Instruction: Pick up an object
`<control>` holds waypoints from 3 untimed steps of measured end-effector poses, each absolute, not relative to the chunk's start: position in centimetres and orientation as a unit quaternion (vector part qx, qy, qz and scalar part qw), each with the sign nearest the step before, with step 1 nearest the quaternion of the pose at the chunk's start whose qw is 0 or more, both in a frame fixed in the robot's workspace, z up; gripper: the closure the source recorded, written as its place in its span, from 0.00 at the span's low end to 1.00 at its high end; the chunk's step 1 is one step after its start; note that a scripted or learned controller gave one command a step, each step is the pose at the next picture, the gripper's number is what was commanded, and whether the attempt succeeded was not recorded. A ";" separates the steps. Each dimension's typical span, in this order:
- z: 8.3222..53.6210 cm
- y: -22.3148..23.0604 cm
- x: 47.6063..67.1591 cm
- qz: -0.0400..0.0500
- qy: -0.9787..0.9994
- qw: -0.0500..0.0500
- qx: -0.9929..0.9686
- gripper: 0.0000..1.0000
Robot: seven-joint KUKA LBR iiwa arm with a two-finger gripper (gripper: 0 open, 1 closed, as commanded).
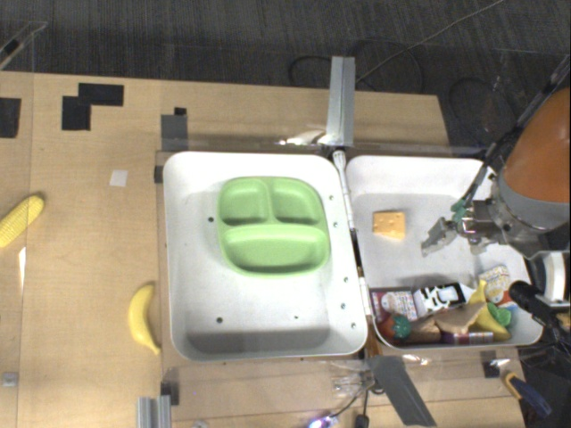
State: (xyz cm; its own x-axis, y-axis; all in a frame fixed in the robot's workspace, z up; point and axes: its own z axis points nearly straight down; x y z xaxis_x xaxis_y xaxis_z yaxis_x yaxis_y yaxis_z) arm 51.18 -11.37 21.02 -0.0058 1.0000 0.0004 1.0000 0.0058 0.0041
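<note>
Cracker (389, 225), small, square, tan and crumbly-looking, lies flat in the right bin (419, 181), well apart from the clutter along its near edge. Gripper (439, 237) hovers just beside it, metal fingers released, grasping nothing. Smooth green compartment tray (271, 223) sits in the glossy left bin (192, 266).

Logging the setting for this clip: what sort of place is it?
Likely a robotics lab bench: two white bins on a wooden bench, toy food like a yellow banana, cables on carpet.
</note>
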 end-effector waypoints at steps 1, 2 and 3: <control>11.4 -10.1 56.6 0.001 0.835 0.002 0.550 0.00; 11.4 -10.1 56.6 0.002 0.835 0.002 0.550 0.00; 9.0 -9.7 62.8 0.004 0.849 0.006 0.529 0.00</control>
